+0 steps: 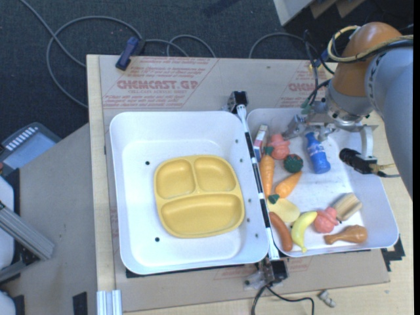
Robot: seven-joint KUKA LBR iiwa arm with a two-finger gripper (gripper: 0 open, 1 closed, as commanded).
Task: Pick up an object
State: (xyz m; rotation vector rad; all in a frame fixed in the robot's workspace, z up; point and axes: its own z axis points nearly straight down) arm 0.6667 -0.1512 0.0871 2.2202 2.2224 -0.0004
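The hand (pixel 314 126), its finger spread impossible to tell, hangs just above the blue bottle (pixel 318 155), apparently lined up to grasp it.

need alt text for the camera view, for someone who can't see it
A grey robot arm reaches in from the right, its gripper hovering over a blue bottle in the right white bin, which also holds toy food such as carrots, a banana and a drumstick. The left white bin holds a yellow divided tray.
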